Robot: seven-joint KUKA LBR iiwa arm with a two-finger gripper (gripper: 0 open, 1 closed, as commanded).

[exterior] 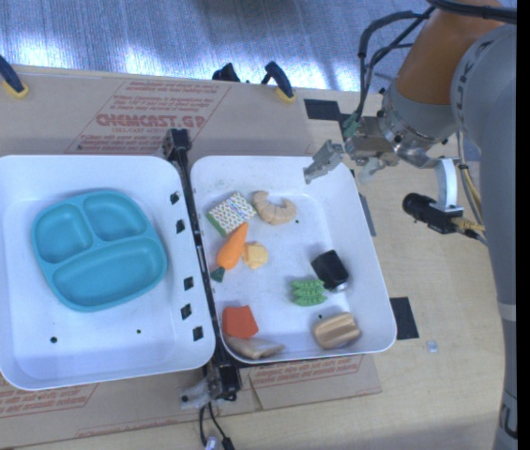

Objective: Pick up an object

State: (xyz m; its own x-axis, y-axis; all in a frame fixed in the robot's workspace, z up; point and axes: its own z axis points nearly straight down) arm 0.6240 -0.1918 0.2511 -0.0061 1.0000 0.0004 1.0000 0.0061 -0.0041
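The gripper (325,164) hangs over the right bin's (363,228) far corner, gripping nothing I can see, its opening too small to judge, probably poised above the croissant (275,209), carrot (232,247) and black block (329,269) before picking one.

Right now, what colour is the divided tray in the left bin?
Light blue; the tray shows best in the camera view.

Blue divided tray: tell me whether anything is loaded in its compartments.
Empty. The blue divided tray lies flat in the left bin, and all three compartments show bare blue bottoms; the toy food sits in the right bin.
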